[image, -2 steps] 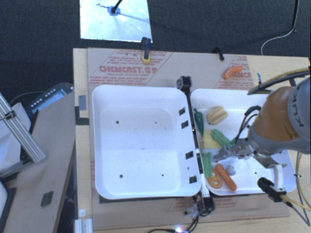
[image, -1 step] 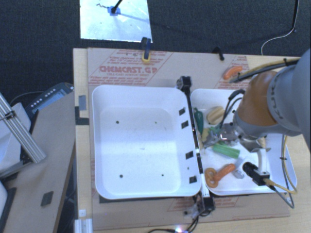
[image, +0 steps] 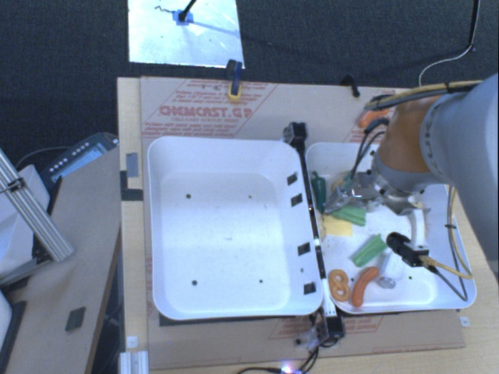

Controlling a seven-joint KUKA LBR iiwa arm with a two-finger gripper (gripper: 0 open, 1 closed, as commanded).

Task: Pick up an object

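Gripper (image: 341,199) lowered among clutter in the right bin (image: 444,291), right of frame.
Its finger state could not be told; a clean grasp probably required centring over the green block (image: 352,215).

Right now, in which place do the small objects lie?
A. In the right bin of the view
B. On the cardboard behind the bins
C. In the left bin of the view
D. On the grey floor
A: the green pieces, the yellow block and the orange sausage-shaped piece all lie in the right bin, beneath the arm's hand.
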